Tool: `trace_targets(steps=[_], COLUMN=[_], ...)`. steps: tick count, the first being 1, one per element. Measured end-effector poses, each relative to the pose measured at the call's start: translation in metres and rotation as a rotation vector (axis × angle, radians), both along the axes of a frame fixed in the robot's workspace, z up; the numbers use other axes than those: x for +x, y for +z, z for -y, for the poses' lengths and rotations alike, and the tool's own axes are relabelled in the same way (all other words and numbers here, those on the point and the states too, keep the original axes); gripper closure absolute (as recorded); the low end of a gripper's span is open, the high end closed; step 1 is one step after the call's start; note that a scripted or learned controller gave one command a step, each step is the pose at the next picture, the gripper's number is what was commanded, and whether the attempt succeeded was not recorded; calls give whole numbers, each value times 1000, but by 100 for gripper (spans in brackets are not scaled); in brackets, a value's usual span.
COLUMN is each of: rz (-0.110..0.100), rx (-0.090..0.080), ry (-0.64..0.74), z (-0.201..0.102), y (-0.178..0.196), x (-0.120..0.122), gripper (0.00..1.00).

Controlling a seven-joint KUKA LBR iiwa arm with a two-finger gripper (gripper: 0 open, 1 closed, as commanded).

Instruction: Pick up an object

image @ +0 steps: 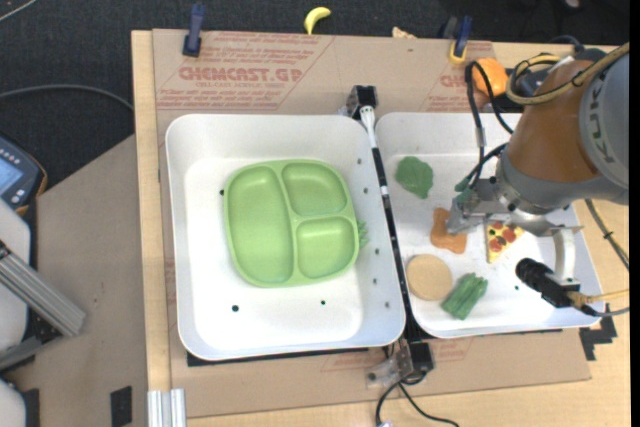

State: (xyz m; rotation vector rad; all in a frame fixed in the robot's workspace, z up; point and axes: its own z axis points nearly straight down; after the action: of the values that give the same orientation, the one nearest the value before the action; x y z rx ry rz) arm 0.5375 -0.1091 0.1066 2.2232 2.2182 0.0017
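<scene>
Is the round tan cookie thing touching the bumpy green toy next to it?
Cannot tell. In the camera view the round tan piece and the bumpy green toy lie side by side with edges meeting, but no clear gap or contact shows.

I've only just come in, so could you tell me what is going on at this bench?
The arm is reaching into the right bin, its hand low over an orange piece beside a pizza-slice toy. A green leafy toy, a tan disc and a green block lie nearby. The left bin holds a green divided plate. Nothing looks lifted yet.
</scene>
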Motion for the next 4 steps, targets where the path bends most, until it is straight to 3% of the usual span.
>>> trace_targets(steps=[1,2,3,4], rz=[2,-3,-8,9], rx=[-1,0,5,1], ry=[3,-1,17,7], z=[-15,37,-152,-174], y=[154,131,75,211], x=[-60,-59,-60,-57], gripper=[100,100,100,100])
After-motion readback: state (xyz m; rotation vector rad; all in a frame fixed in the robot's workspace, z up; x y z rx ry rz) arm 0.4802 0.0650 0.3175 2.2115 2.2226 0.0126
